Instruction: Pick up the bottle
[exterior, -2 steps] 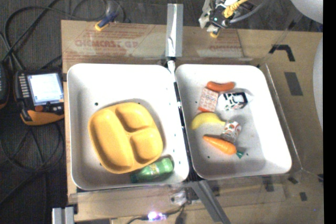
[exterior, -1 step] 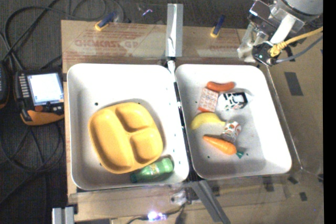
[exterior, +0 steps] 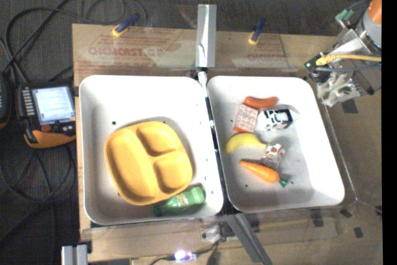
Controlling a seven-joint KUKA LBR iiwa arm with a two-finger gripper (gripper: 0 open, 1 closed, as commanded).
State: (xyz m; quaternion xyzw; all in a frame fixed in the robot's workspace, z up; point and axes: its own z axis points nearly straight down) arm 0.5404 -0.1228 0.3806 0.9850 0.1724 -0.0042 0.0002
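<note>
A green bottle (exterior: 180,201) lies on its side at the front edge of the left bin (exterior: 93,96), just below the yellow divided plate (exterior: 150,161) and touching its rim. My gripper (exterior: 336,89) hangs at the far right, outside the right bin (exterior: 316,152) near its back right corner. It is far from the bottle, with nothing seen between its fingers.
The right bin holds a sausage (exterior: 261,101), a red carton (exterior: 246,118), a black-and-white carton (exterior: 276,118), a banana (exterior: 244,142), a small can (exterior: 273,152) and a carrot (exterior: 260,172). A metal divider post (exterior: 205,34) stands at the back between the bins.
</note>
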